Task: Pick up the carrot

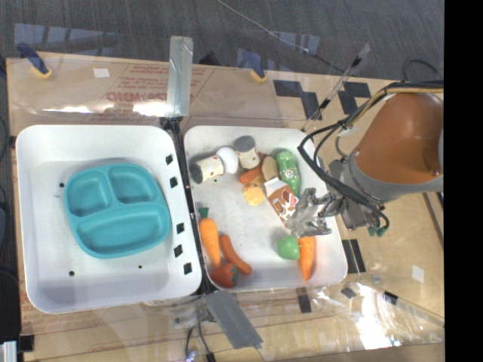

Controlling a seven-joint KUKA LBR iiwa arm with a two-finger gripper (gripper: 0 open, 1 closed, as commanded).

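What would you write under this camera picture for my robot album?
Robot hand hovers just above a carrot near the right bin's edge, while a teal plate sits in the left bin.

Orange carrot (306,256), teal plate (116,208)

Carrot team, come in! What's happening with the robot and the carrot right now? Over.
Gripper low over right bin, near edge. Carrot just below it, lying in the bin. Green ball touching carrot's left side. Second carrot by left wall.

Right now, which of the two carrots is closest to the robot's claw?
The carrot by the right bin's right wall, directly under the gripper, beside a green item. The other carrot lies along the left wall.
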